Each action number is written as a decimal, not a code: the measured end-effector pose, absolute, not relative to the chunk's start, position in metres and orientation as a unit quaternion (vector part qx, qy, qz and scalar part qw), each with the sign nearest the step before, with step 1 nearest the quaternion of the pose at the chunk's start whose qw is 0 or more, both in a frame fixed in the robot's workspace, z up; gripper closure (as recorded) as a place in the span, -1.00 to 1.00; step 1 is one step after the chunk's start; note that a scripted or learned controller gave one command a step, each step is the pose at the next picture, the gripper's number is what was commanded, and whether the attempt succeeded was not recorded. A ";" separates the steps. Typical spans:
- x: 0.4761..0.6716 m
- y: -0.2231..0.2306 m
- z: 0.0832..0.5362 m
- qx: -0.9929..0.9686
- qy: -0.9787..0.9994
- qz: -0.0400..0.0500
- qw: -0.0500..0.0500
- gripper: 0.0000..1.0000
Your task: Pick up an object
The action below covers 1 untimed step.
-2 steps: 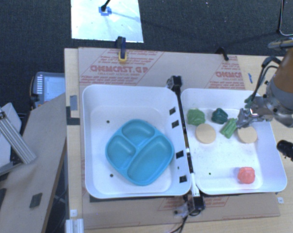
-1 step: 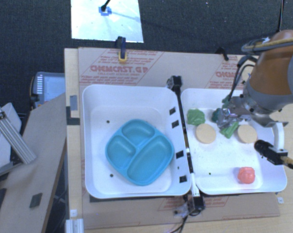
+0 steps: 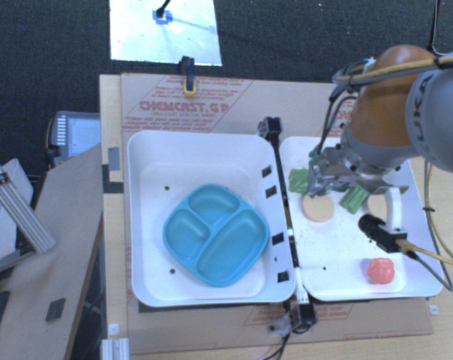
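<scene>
1. Lying nearest in the right bin [image 3: 339,291]: a pink object [image 3: 381,271], unobstructed, a candidate.
2. Beyond it, tan disc [image 3: 318,208] and green pieces [image 3: 355,198] sit beneath the gripper [image 3: 322,177]; grip state cannot be told.
3. Recommend descending squarely over one item.

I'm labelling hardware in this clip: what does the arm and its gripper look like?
The arm is grey with a rounded orange band above the wrist and dark lettering on its side. Thin cables loop beside the band down toward the gripper, a dark, compact metal assembly. A yellowish cable trails below.
</scene>
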<state>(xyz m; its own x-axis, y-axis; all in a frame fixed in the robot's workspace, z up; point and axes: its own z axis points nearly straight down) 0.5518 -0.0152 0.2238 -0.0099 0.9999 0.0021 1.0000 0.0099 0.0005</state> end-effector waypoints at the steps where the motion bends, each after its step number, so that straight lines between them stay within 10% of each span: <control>1: 0.560 0.042 0.234 -0.703 -0.711 -0.002 0.000 1.00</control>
<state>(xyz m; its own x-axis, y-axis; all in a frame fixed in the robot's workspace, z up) 0.5603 0.0423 0.2335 -0.0104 0.9999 0.0020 0.9999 0.0104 0.0026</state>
